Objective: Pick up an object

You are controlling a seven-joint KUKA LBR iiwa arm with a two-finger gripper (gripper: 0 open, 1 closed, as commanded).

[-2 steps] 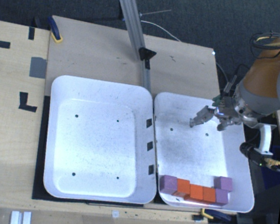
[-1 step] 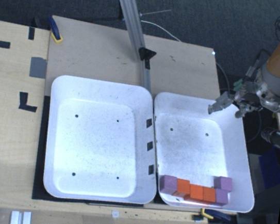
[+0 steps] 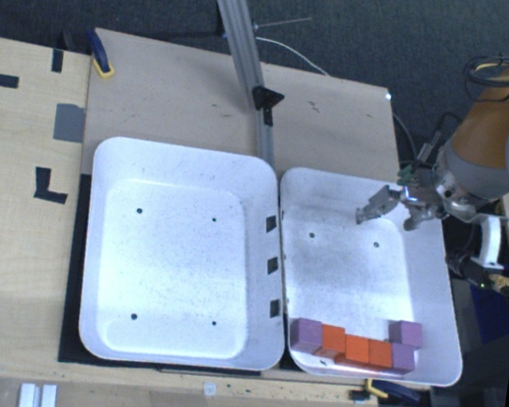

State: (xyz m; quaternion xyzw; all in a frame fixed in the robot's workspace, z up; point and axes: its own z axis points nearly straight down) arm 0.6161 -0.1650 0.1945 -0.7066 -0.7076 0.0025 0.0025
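Observation:
Several blocks lie in a row along the near edge of the right bin [image 3: 341, 258]: a purple block [image 3: 307, 333] at the left, orange blocks [image 3: 358, 349] in the middle, and purple blocks [image 3: 405, 345] stacked at the right end. My gripper [image 3: 392, 213] hovers over the far right part of this bin, well away from the blocks. Its fingers [image 3: 371, 208] are spread open with nothing between them.
The left bin [image 3: 171, 252] sits beside the right one, and black clips [image 3: 272, 265] mark the seam between them. A slanted metal rail [image 3: 244, 49] runs from the top down to the bins' far edge. The arm's orange band [image 3: 493, 129] is at the right.

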